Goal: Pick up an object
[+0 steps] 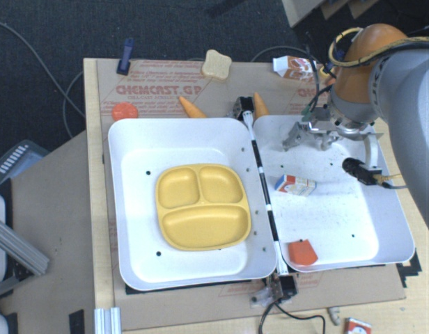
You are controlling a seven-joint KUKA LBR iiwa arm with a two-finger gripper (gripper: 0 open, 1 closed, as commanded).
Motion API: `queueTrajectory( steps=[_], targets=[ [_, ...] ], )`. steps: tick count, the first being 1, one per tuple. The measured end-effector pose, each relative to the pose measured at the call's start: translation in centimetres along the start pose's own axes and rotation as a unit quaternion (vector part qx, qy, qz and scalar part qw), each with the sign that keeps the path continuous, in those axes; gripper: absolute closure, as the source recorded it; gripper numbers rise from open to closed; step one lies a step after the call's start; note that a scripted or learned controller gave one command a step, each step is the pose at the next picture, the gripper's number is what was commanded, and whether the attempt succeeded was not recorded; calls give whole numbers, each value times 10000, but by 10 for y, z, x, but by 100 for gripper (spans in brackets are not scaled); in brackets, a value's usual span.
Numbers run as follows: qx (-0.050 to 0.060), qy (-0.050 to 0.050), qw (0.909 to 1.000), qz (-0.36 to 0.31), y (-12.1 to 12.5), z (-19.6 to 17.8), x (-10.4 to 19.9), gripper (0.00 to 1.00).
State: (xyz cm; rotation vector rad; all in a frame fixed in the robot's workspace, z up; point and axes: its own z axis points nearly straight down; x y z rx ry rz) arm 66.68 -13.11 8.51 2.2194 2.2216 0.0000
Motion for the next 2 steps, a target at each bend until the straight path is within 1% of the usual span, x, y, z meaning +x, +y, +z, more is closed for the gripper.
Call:
queueTrajectory(
  steps=[1, 2],
  targets=[
    [11, 9, 10000, -1, -26, -4, 37, 0],
    [14, 7, 10000, 8, -54, 1, 32, 0]
  ],
)
